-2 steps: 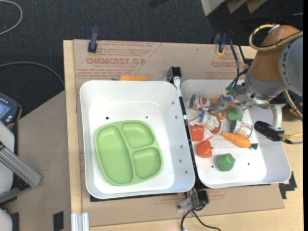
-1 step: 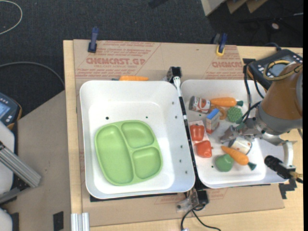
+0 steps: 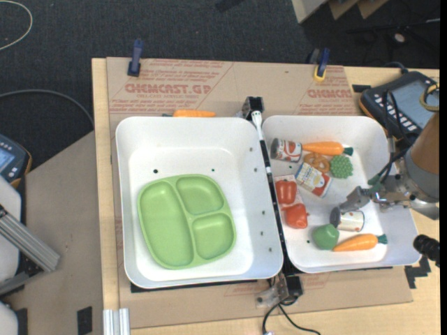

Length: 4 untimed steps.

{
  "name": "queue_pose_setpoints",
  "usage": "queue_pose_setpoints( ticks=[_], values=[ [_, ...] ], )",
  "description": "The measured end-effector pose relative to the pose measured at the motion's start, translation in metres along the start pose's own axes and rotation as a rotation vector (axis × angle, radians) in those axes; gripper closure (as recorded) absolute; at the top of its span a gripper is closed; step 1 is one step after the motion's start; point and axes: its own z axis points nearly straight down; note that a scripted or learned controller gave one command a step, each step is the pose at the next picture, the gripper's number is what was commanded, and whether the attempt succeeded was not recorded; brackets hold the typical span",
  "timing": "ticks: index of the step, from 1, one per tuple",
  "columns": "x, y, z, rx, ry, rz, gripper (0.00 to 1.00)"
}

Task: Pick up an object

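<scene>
The left bin (image 3: 133,187) on the worktop (image 3: 105,187) holds a green divided plate (image 3: 185,220). In the right bin (image 3: 377,135), toys crowd together: a red pepper (image 3: 286,190) and a red piece (image 3: 297,216) near the left wall, a small bottle (image 3: 286,149), a carrot (image 3: 323,147), a pouch (image 3: 312,178), a green bumpy ball (image 3: 341,166), a green round fruit (image 3: 325,236) and a second carrot (image 3: 357,242). The gripper (image 3: 353,204) hangs just above a white cup-like object (image 3: 349,220). Whether the fingers are spread or closed is hard to make out. The arm (image 3: 422,166) is cut off at the right edge.
</scene>
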Motion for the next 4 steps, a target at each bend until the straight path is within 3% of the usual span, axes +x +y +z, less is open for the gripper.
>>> queue_pose_setpoints(
  ticks=[1, 2, 3, 4],
  values=[
    [0.044, 0.004, -0.231, -0.017, -0.001, -0.007, 0.00],
    [0.119, 0.003, -0.354, -0.014, 0.003, -0.011, 0.00],
    [0.115, 0.003, -0.357, -0.002, 0.001, -0.003, 1.00],
    [0.021, 0.001, -0.288, 0.012, 0.000, 0.008, 1.00]
  ],
)
